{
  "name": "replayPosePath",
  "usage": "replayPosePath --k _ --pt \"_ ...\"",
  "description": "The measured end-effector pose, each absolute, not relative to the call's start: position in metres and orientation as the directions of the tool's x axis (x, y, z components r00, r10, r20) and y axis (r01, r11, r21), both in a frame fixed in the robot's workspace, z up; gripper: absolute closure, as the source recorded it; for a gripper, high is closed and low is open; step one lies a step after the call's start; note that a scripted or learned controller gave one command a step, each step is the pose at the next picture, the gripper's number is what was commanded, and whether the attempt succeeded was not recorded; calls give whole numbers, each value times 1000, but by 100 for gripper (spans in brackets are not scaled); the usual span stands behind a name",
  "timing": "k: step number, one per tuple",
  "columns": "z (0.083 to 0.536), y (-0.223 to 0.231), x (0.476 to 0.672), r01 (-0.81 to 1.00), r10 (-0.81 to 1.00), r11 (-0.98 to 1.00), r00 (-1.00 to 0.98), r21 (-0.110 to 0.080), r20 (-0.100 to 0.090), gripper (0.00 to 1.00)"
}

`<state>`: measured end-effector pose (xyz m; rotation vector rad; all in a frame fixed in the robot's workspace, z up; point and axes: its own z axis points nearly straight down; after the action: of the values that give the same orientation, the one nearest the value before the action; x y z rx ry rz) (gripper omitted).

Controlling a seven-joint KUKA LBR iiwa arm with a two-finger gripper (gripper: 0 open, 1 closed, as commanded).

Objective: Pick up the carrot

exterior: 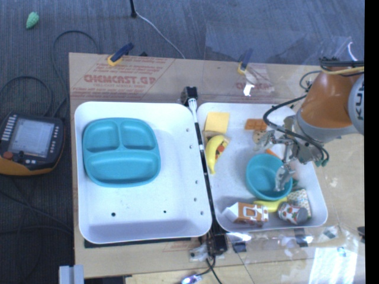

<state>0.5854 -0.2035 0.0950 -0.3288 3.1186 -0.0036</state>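
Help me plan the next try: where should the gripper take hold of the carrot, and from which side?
Probably across its middle, straight down from above. The carrot lies flat near the right bin's far wall, long axis left to right, so closing across its short width suits it.

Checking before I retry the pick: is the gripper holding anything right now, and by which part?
Cannot be told. The gripper is low over the teal bowl in the right bin, and nothing can be made out in its grasp. No carrot is clearly identifiable.
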Motion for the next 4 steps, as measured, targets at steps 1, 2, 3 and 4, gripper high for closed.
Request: replayPosePath --k 1,2,3,4 --pt "91 -208 576 -709 -708 706 -705 0 -23 0" --pt "90 -193 645 -718 -718 696 -696 -10 -11 0" --pt "91 -147 599 -718 -718 696 -696 -5 -9 0" --pt "105 -146 603 -717 -717 697 -697 -16 -18 100"
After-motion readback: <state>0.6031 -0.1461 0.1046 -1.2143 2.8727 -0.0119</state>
